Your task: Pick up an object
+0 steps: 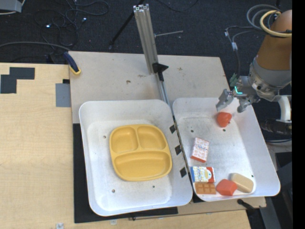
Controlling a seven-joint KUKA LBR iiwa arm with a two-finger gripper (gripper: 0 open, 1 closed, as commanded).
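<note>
A pale beige surface [119,75] sits under even, flat light, with a light wood-grain panel [33,147] bearing dark square cutouts alongside it on the left. Behind lies dark carpeted floor [71,18] strewn with black cables [81,6]. A slanted aluminium post [145,37] rises from the surface's middle.

Orange-banded grey arm [272,56] — metal pincer [234,100], green-lit.

Yellow tray [140,152]; 2 white bins [95,185].
</note>
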